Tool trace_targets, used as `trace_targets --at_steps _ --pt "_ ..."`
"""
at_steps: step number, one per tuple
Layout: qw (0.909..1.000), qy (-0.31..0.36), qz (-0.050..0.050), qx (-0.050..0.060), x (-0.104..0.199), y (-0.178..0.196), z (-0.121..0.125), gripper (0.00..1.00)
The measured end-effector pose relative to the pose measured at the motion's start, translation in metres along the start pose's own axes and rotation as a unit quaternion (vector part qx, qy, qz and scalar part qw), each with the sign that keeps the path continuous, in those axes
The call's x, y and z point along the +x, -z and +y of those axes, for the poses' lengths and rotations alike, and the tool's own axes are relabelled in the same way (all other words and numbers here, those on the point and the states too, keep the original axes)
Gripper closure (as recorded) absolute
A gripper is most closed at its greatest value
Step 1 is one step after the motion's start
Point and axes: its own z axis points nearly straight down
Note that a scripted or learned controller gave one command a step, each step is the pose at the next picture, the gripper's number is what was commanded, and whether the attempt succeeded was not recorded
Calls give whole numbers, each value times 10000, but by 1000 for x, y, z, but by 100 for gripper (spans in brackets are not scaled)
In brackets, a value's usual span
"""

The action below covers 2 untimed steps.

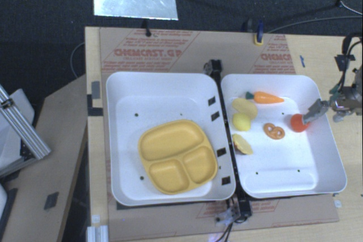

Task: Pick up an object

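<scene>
Seemingly the approach step is in hand: the gripper [311,114] reaches in from the right and sits low against the red tomato-like piece [298,123] near the right wall of the right bin [283,184], though whether it is spread or pinched cannot be told, so no hold can be claimed. Next, by my judgement, it needs a firm close on the piece and a straight lift clear of the pretzel-like slice [274,131] just to its left. Beyond lie a carrot [267,98], yellow pieces, the left bin [122,122] bearing a yellow divided tray [178,155], and dark floor around the bench.
</scene>
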Motion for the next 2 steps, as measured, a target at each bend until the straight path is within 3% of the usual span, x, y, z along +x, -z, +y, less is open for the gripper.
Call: trace_targets --at_steps 1,2 --pt "10000 15 -12 -48 0 5 2 0" --pt "10000 2 -11 -40 -4 -38 7 0"
